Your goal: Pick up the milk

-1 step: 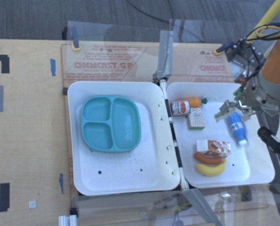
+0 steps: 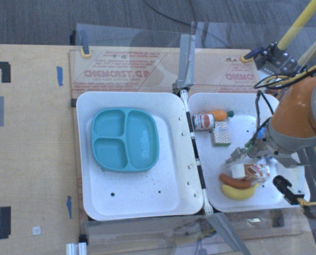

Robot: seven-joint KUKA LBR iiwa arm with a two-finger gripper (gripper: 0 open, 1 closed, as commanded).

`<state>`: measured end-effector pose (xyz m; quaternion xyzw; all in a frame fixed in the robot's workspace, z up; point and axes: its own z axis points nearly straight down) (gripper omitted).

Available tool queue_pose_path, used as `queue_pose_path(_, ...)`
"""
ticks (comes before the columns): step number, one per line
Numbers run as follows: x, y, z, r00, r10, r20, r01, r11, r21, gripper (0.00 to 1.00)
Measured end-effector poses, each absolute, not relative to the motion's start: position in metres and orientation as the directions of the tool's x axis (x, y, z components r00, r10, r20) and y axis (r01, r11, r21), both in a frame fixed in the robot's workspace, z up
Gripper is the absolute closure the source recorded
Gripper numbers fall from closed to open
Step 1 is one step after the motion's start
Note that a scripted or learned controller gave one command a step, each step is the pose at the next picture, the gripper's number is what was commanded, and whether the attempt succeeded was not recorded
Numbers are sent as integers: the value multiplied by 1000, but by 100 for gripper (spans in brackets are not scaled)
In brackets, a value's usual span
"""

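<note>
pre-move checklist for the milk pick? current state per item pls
1. Milk located: cannot tell. A small white and red-brown item lies under the gripper in the right bin; it may be the carton.
2. Gripper over that item: ok.
3. Item between the gripper's parts: cannot tell, the arm hides the contact.
4. Clutter near target: not ok. Sausage and banana lie right against it.
5. Other items apart: ok. Can, carrot and the small green-patterned box sit at the bin's far side.
6. Teal divided plate in the left bin: ok, out of the path.
</note>
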<state>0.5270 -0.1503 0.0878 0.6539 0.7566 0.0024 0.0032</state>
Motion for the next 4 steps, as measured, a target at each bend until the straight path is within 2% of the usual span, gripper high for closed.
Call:
queue_pose_path(1,480,-199,87,-100,995,-2,995,100,3,0)
queue_pose_path(2,481,-199,98,-98,995,-3,995,98,9,100)
queue_pose_path(3,482,-143,89,-261,965,-8,965,261,8,100)
queue_pose_path(4,511,-122,180,-459,888,-2,888,459,2,100)
